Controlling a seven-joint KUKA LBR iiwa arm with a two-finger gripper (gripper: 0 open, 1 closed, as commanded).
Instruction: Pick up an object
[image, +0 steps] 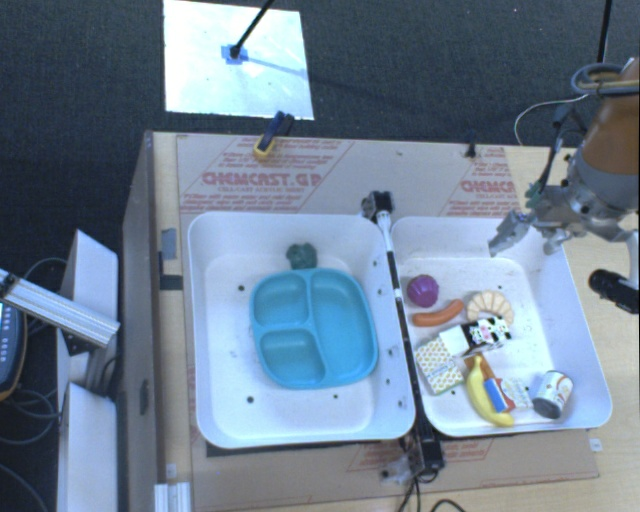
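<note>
The toys (470, 345) are lying heaped at the right bin's (575, 300) six o'clock, while the fingers (528, 232) are hovering spread wide and holding nothing at its twelve o'clock rim.

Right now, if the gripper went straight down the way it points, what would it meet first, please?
Probably bare floor at the far corner of the right bin. The gripper hangs above it, well clear of the toys, though depth is hard to judge.

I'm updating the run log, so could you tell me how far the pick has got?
Nothing looks picked yet. The gripper hovers over the right bin's far edge with nothing between its fingers. The purple ball, sausage and banana lie in that bin. Descent, grasp and lift remain.
</note>
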